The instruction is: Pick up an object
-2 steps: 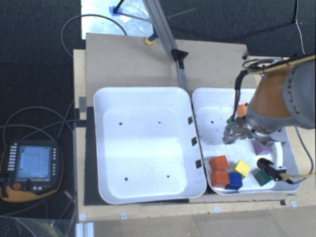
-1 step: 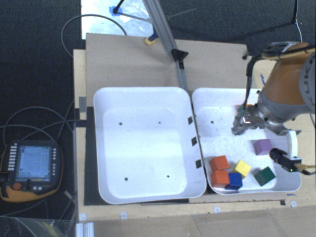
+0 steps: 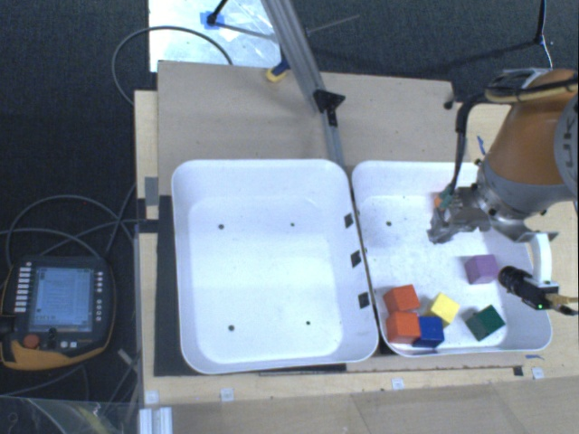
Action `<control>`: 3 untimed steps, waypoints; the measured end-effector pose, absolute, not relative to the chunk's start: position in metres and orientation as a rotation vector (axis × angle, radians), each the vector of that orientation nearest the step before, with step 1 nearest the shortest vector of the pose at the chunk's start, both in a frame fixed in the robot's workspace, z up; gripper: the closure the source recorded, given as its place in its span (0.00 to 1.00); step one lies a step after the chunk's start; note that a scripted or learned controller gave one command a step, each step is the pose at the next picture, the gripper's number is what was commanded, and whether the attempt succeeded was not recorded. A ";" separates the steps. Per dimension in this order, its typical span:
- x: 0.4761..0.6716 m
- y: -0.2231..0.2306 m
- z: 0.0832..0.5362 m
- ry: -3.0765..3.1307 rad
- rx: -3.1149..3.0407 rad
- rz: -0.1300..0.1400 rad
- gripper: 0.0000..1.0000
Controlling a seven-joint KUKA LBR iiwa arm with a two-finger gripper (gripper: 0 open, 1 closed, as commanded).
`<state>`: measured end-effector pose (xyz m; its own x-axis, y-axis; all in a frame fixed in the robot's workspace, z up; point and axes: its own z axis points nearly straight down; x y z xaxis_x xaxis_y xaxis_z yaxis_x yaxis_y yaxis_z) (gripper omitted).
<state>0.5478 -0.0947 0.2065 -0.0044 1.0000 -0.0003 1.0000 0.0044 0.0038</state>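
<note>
Approach step: hand [image 3: 445, 227] low in right bin [image 3: 398, 188], whether apart or together I can't tell, nothing visibly held. Purple cube [image 3: 480, 268] lies near; next move needs lining up above it.

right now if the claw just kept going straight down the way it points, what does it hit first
Most likely the bare white floor of the right bin. The claw hangs over an open patch near the bin's upper middle, apart from the purple block and the other blocks lower down. Its height above the floor is unclear.
</note>
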 end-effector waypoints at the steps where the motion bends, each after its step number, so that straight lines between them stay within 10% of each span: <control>1: 0.551 -0.031 0.211 2.235 2.208 0.006 1.00; 3: 0.568 0.084 0.223 2.236 2.207 0.006 1.00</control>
